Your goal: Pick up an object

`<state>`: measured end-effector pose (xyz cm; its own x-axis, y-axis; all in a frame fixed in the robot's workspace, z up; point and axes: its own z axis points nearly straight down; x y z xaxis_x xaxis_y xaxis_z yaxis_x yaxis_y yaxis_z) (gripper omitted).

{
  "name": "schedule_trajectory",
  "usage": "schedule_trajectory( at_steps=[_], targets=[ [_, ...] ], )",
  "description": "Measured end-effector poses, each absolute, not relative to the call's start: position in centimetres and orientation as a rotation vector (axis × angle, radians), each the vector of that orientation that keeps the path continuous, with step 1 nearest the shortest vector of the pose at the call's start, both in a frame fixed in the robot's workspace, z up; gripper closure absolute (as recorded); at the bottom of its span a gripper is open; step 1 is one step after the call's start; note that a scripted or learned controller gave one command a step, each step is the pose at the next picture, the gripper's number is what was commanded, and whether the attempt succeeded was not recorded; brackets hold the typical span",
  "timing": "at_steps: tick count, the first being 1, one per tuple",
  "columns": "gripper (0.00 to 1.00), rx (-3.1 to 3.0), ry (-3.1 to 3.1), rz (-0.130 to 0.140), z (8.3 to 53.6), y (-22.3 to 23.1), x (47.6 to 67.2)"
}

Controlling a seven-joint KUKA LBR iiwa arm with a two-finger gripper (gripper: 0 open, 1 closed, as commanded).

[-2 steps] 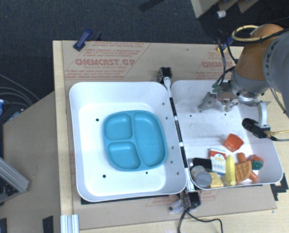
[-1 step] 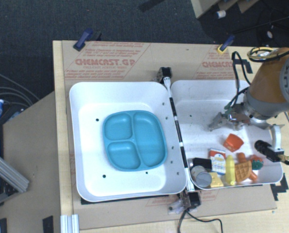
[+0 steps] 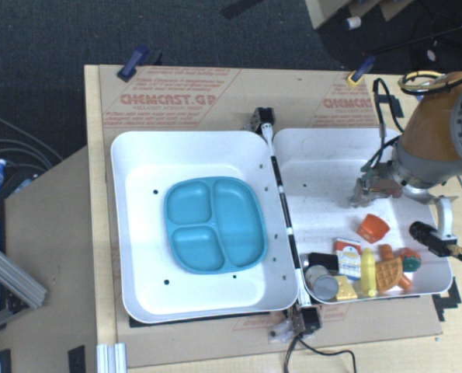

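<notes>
Gripper (image 3: 367, 192) low over bare floor of right bin (image 3: 324, 150), fingers narrow, nothing seen between them. Orange block (image 3: 373, 227) just below it, apart from fingers; other small items heaped at front edge. Blue plate (image 3: 215, 223) in left bin (image 3: 133, 208).

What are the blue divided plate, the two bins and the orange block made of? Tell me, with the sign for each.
Blue divided plate: likely moulded plastic, matte, uniform colour. Left bin and right bin: probably thin formed plastic, smooth white, rounded corners. Orange block: possibly plastic or foam; too small to tell.
</notes>
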<state>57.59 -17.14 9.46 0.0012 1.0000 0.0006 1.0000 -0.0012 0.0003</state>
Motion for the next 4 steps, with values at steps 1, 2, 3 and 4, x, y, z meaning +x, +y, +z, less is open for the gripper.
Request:
schedule_trajectory(
  at_steps=[1,2,3,4],
  targets=[
    [0.0,-2.222,-2.22,-0.001,9.4,-17.1,57.6],
    [0.0,-2.22,-2.224,0.0,8.5,-16.3,66.7],
    [1.0,-2.221,-2.228,-0.001,9.6,-16.3,66.8],
    [0.0,-2.221,-2.227,0.0,9.5,-16.3,66.7]
  ],
)
